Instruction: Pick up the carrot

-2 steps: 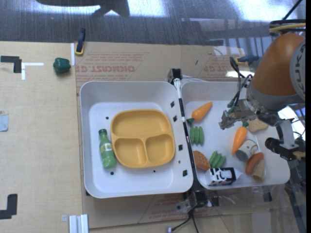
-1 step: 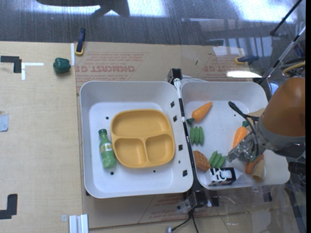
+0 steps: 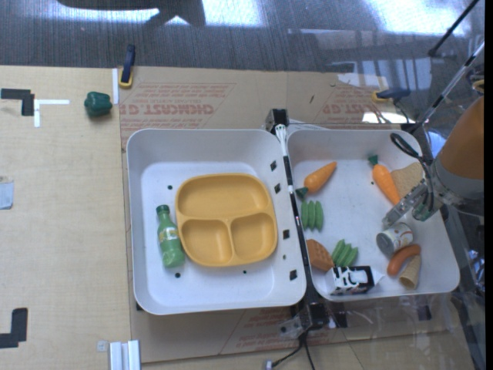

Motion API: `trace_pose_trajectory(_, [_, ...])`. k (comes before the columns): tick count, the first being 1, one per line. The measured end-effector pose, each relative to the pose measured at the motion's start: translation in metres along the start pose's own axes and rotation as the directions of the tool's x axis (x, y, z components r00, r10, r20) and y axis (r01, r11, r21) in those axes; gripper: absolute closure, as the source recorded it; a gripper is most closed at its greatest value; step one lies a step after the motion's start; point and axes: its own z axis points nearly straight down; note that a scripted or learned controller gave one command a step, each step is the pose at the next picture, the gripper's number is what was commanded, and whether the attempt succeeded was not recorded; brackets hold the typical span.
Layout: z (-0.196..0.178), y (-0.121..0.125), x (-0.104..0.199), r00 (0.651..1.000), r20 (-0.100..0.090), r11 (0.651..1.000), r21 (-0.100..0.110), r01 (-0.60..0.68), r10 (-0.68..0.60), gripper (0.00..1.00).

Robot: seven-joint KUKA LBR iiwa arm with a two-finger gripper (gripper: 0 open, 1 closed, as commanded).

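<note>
Gripper [image 3: 404,216]: low in right bin [image 3: 350,287], grip state not discernible.
Carrot [image 3: 384,182]: just beside gripper, unheld.
Second carrot [image 3: 320,176]: near left wall.

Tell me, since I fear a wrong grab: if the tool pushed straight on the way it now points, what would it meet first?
Likely the grey can just below and left of the tool, with the sausage beyond. The carrot lies up-left, off that line. Depth is unclear from this slant.

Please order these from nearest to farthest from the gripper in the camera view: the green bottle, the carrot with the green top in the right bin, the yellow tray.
From the gripper:
1. Carrot, right bin, just up-left of the gripper.
2. Yellow tray, middle of the left bin.
3. Green bottle, left bin, at the tray's left side.
</note>
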Motion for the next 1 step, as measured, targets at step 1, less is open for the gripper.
trace_pose_trajectory(1, [-0.0794,0.0391,0.0369,0.999,0.000,0.999,0.000,-0.039,0.039,1.00])
